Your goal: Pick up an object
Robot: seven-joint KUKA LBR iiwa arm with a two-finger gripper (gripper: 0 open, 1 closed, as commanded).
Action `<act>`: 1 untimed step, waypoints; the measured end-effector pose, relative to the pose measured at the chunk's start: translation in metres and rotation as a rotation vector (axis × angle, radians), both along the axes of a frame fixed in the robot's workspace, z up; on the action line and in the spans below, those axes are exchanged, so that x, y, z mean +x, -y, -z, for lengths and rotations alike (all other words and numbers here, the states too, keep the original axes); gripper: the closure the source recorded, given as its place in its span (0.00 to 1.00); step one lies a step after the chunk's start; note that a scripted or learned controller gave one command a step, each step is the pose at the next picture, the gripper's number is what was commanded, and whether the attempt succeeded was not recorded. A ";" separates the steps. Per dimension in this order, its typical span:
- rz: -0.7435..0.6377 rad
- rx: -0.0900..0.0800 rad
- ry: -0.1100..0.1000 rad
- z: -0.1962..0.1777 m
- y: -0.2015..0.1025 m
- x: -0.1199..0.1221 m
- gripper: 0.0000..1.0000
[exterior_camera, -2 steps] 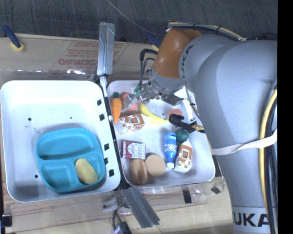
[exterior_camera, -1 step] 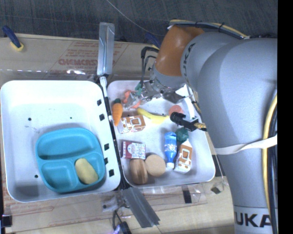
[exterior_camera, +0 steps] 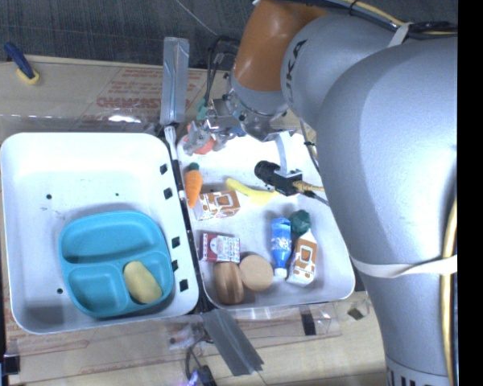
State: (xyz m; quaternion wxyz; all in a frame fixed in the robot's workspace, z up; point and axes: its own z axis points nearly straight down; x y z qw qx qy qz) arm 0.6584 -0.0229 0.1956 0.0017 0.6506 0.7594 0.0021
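wooden bench (exterior_camera: 105, 87) with red print is carrying two shallow white bins side by side. left white bin (exterior_camera: 16, 183) is holding a blue divided plastic plate (exterior_camera: 105, 244), and a yellow potato-shaped piece (exterior_camera: 142, 282) is sitting in the plate's lower right compartment. right white bin (exterior_camera: 336, 273) is holding all the other loose items: an orange toy carrot (exterior_camera: 192, 186) is lying against the left wall, a white-and-brown small carton (exterior_camera: 217, 204) is lying just beside it, and a yellow toy banana (exterior_camera: 249, 191) is lying right of that. nearer the front, a red-and-white small carton (exterior_camera: 220, 248), a dark brown round bun (exterior_camera: 228, 282) and a tan round bun (exterior_camera: 256, 273) are sitting close together, the two buns touching. a blue plastic bottle (exterior_camera: 281, 244) and a white bottle with a green cap (exterior_camera: 303, 256) are lying side by side at the right. grey arm (exterior_camera: 386, 135) is reaching in from the right, and the gripper (exterior_camera: 203, 139) is hanging over the bin's far left corner, just above the carrot. it's blurred, so can't tell if it's spread or pinching anything. every item is resting in a bin.
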 end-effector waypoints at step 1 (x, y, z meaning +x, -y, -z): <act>-0.028 -0.001 -0.008 0.003 -0.015 -0.002 1.00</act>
